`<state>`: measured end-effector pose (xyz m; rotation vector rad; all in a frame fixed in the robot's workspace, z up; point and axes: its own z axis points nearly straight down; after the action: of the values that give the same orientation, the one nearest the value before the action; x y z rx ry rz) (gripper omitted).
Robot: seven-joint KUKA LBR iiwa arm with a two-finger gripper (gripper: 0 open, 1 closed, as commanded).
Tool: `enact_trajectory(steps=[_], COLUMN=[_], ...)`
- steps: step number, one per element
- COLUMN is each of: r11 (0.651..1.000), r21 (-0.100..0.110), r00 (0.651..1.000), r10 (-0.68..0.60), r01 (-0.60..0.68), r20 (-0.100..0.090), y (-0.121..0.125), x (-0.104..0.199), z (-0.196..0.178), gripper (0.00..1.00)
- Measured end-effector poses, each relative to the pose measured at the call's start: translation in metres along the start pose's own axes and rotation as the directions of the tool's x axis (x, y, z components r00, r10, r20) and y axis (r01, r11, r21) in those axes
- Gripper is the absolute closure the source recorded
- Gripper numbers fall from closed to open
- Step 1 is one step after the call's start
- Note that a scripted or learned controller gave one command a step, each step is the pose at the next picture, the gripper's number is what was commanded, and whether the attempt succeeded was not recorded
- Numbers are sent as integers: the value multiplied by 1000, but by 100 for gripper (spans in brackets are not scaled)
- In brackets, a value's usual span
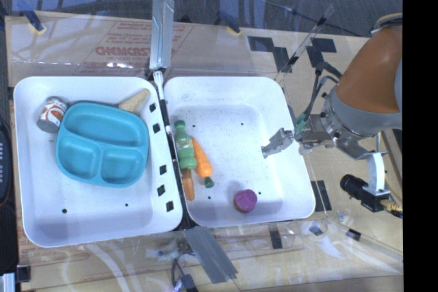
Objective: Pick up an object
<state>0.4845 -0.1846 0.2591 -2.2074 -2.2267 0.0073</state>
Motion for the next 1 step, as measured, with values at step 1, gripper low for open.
enact_trajectory(steps=[1], r11=[994], r21=[5], r00=[994], r10=[-112], r01=[112], r20=[-2], y=[-7], x=[44], z=[95], gripper=[0])
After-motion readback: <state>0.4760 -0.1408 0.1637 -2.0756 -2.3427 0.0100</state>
